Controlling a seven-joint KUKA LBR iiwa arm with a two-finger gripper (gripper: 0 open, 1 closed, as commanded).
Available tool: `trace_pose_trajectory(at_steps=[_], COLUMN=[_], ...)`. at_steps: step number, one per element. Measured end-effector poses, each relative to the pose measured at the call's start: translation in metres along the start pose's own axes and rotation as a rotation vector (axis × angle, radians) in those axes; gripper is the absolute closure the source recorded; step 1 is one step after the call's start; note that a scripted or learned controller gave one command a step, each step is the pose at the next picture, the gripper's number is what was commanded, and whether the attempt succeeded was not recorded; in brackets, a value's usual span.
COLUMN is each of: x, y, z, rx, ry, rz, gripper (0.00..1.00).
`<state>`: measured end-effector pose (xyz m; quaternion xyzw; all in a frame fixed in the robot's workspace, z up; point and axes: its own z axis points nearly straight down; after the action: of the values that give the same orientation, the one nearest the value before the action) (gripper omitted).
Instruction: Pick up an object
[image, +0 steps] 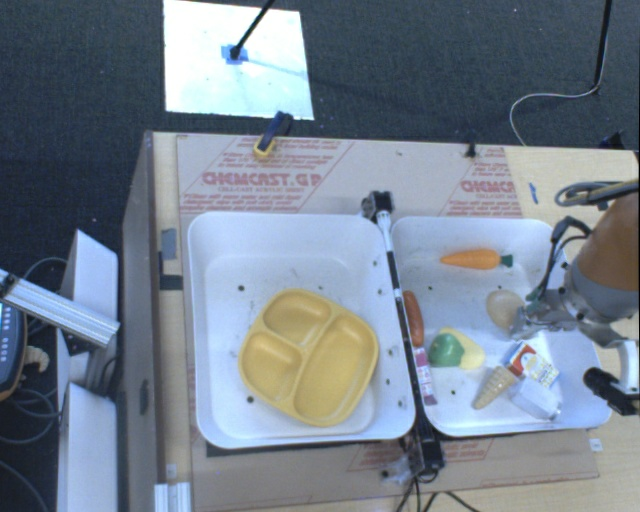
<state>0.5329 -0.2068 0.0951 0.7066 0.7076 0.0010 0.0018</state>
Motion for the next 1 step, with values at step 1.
trace_pose_trajectory(at_steps=[1], x=[0.0], y=[0.0], z=[0.0001], rx=[0.0], ry=[0.0], rz=[0.0], gripper=[0.0])
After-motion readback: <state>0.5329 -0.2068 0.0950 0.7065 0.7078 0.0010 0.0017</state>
